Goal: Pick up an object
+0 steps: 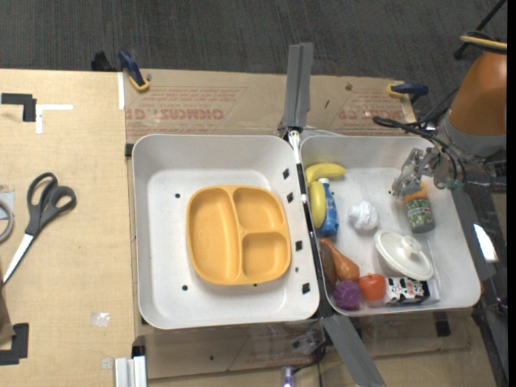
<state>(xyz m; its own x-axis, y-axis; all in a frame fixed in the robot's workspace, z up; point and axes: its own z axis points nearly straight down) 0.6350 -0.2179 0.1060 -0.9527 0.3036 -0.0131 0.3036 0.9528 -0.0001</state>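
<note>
My gripper [412, 176] hangs over the far right part of the right bin [459, 293], at the end of the grey arm with the orange band [481, 95]. Just below it in the view a small green bottle with an orange top [419, 213] stands on the bin floor; whether they touch is unclear. Other objects in that bin are a banana [326, 170], a yellow and blue item [324, 210], a crumpled white ball [363, 214], a white lid [403, 253], a brown pear shape [338, 259], a purple ball [347, 294], a red ball [372, 285] and a black-and-white box [405, 290].
The left bin [153, 216] holds a yellow divided plate [239, 234]. A grey divider bar [298, 87] runs between the bins at the back. Scissors [39, 210] lie on the wooden bench at left. Blue clamps [133, 69] hold the cardboard behind the bins.
</note>
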